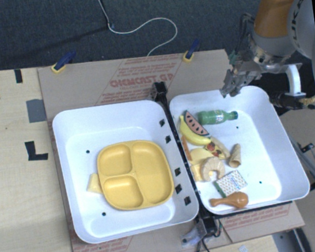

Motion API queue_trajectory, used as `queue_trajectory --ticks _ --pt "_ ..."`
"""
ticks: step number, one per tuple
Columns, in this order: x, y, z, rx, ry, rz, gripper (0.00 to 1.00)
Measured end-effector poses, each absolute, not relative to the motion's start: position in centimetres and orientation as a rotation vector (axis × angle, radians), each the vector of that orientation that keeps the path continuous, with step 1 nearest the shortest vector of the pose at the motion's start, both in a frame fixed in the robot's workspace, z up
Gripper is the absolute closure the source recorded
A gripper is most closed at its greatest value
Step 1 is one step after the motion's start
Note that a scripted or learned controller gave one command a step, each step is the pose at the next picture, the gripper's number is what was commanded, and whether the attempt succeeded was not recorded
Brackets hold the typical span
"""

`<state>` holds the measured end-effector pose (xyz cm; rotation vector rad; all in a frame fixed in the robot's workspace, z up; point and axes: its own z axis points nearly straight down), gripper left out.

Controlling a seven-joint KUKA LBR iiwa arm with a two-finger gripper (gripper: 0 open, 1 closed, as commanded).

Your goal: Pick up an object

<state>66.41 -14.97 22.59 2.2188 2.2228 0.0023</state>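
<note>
The gripper (pixel 230 87) hangs over the far rim of the right bin (pixel 263 136), at its back edge, and nothing shows between its fingers. Whether those fingers are spread or closed I cannot tell; they read as one dark mass against the white rim. It touches no object.

The things to pick lie along the right bin's left side, all nearer the camera than the gripper and apart from it. Closest to it is a green bottle (pixel 215 117), lying on its side. Just left of the bottle is a watermelon slice (pixel 193 125), and a banana (pixel 193 137) curves below that, touching it. Further toward the bin's near edge come an ice-cream cone (pixel 234 155), a pale croissant-like piece (pixel 212 168), a small patterned packet (pixel 231 182) and a brown drumstick (pixel 232 201) by the near wall.

The left bin (pixel 72 163) holds a yellow divided plate (pixel 135 174) in its middle, with a pale yellow piece (pixel 93 184) peeking from under the plate's left edge.
</note>
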Motion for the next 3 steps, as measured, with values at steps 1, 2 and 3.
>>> queue_trajectory --ticks 1,2,3 --pt "66.5 -9.4 21.7 2.217 2.228 -0.002 1.00" --pt "66.0 -3.9 22.9 2.215 2.231 0.000 1.00" --pt "64.4 1.8 21.9 2.217 2.231 -0.003 1.00"
